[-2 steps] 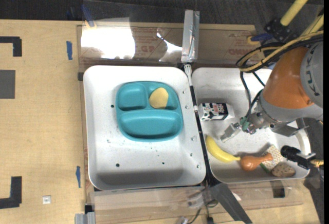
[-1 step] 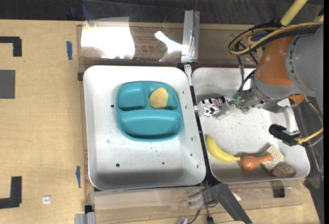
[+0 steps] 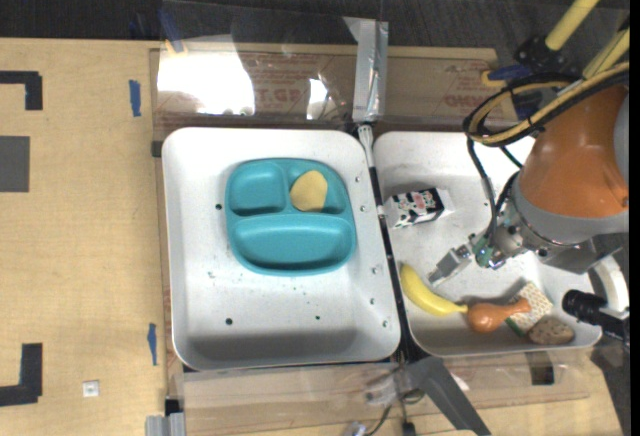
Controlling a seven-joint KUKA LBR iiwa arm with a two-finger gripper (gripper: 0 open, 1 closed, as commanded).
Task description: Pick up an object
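Just above the banana (image 3: 428, 292) hangs the tool (image 3: 450, 264).

Both bins look like hard white plastic with a slight sheen; the left bin (image 3: 200, 224), in the middle of the frame, is speckled with small dark marks, as is the right bin (image 3: 440, 159). The teal divided tray (image 3: 290, 239) in the left bin is smooth moulded plastic, softly glossy. The yellow lump (image 3: 309, 190) in its upper right compartment looks matt. At lower right, the banana (image 3: 428, 292) is smooth and a little shiny, like plastic. The surface (image 3: 75, 254) at left looks like pale matt wood or board. A clear glossy sheet (image 3: 260, 74) at upper centre glares brightly. The arm's orange band (image 3: 580, 159) is smooth and satiny.
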